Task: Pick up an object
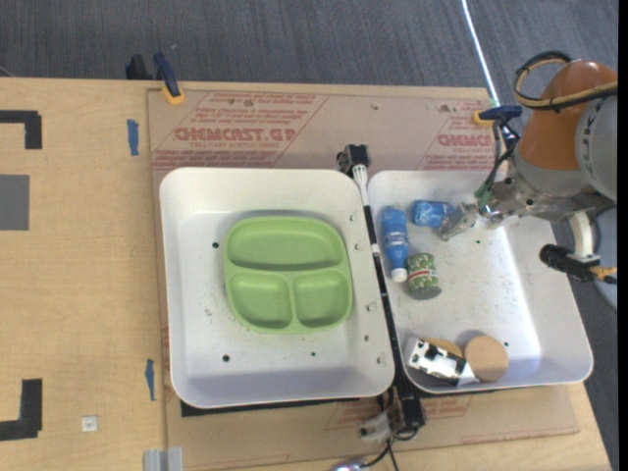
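Note:
The right bin holds several small objects. A blue bottle lies along its left wall, with a crumpled blue item beside it at the back. A green patterned cylinder lies just in front of them. A black-and-white object and a tan round piece sit at the front edge. My gripper is low over the back of this bin, right next to the crumpled blue item. Nothing can be seen held in it.
The left bin holds a green divided plate. The grey arm with its orange band reaches in over the right bin's back right corner. A black clamp sits at the back where the bins meet.

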Available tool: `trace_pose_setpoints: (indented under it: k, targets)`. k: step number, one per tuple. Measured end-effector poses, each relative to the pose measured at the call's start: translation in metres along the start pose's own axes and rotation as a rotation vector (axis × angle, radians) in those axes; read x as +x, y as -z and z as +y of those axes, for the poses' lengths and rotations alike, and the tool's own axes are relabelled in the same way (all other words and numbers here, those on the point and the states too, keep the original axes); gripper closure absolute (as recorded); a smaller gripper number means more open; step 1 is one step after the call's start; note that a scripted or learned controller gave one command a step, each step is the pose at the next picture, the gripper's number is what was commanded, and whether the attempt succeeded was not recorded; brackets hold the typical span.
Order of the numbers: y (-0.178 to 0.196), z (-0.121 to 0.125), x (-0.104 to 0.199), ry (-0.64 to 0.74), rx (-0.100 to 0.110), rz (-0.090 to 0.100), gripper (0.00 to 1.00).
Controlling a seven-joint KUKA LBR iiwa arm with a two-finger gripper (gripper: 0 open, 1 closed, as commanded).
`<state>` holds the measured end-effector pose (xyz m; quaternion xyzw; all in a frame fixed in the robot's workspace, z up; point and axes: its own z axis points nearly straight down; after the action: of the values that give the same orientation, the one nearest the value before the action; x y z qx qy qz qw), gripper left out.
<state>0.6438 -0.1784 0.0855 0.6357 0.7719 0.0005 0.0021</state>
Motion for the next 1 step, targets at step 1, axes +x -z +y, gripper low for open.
trace_pose_setpoints:
  k: [1]
  targets:
    - [0.0064,-0.0211,0.0583,-0.251,0.007,0.004,0.0]
